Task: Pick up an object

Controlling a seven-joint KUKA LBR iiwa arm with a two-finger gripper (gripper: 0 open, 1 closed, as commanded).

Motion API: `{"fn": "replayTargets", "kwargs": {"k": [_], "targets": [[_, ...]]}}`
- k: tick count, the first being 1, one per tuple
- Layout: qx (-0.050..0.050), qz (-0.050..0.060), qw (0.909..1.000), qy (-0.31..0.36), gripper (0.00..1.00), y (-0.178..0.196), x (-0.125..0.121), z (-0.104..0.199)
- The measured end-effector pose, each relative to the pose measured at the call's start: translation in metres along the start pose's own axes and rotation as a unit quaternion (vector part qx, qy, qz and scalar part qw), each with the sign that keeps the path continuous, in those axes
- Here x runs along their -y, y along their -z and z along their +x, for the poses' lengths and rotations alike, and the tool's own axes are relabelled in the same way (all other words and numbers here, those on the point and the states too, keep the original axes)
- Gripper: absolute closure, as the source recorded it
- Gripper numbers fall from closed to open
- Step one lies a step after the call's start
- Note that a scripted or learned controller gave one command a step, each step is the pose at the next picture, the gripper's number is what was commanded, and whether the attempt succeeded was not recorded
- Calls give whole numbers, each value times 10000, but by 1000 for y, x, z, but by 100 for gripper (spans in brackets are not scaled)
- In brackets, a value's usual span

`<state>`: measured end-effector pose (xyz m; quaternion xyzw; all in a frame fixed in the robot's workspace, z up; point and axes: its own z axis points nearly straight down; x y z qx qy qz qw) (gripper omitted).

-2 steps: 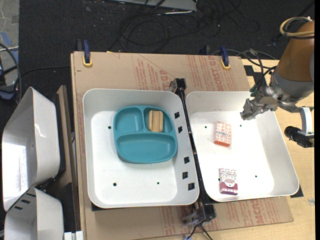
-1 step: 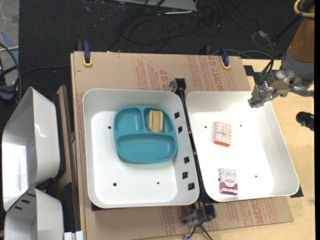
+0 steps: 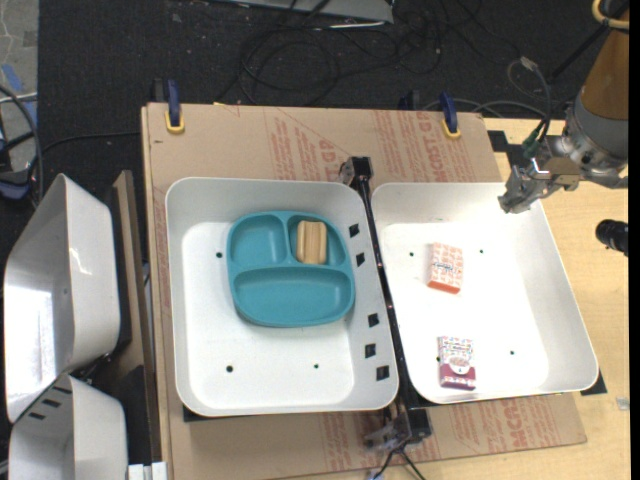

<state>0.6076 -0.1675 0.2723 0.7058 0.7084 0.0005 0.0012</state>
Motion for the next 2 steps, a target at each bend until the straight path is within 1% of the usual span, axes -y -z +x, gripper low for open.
{"fn": "replayTargets", "kwargs": {"k": [1,2], "targets": [[-5,20,10000,9,100,-16,4,49],[-12,18,10000,20,100,-10,8,102]]}}
